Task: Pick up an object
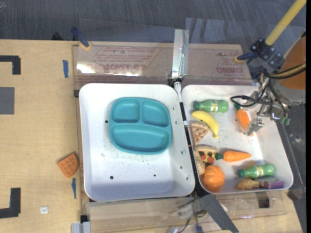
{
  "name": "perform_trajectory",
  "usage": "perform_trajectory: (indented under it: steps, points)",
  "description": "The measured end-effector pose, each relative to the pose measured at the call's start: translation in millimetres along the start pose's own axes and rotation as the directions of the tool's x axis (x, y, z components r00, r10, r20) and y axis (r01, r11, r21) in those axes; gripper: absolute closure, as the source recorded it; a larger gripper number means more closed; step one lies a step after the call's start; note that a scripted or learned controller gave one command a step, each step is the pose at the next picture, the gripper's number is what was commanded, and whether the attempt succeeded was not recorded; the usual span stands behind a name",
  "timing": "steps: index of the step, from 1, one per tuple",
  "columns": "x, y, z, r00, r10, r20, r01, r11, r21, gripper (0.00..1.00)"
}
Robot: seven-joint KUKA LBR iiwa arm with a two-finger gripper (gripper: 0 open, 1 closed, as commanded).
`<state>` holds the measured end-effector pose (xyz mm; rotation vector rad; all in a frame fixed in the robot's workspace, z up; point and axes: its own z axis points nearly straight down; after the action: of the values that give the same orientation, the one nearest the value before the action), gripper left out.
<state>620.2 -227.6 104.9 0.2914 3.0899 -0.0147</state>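
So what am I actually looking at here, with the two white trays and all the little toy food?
One camera above the bench looks down at a slant. The grey arm with an orange band is a robot reaching in from the right; its two-finger gripper hangs over the right white bin, beside an orange carrot-like piece. I cannot tell whether it holds that piece. This bin also has a green bottle, a yellow banana, a long orange carrot and a round orange fruit. The left white bin bears a teal divided plate.

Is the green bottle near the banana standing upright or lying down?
Lying down. The green bottle rests on its side in the right bin, just above the banana.
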Motion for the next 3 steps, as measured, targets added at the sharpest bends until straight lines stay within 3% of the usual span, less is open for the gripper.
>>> perform_trajectory:
  steps: [1, 2, 3]
  points:
    - [-13, 10, 17, 0.999, 0.022, -0.027, -0.022, 1.000, -0.005, 0.00]
    - [-17, 12, 3, 1.000, 0.019, -0.016, -0.019, 1.000, -0.004, 1.00]
    - [-12, 41, 17, 0.998, -0.054, -0.030, 0.053, 0.999, -0.008, 1.00]
